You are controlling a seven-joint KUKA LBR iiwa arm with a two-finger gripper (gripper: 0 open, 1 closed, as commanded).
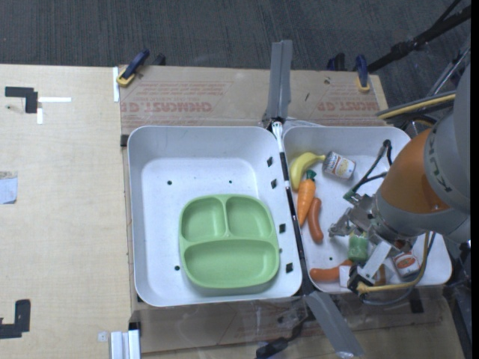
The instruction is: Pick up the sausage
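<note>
In the right bin [374, 142], the tool [358, 251] partly hides a sausage [326, 273].

A grey arm [449, 163] is seen at the right, rounded and smooth, with a broad orange band [413, 182] wrapped around it above the wrist. Below the band, a silver-grey metal gripper [358, 239] of angular plates is fitted, with a green part at its middle. Black cables are looped beside the band, and a yellowish hose is run beneath the wrist.
</note>
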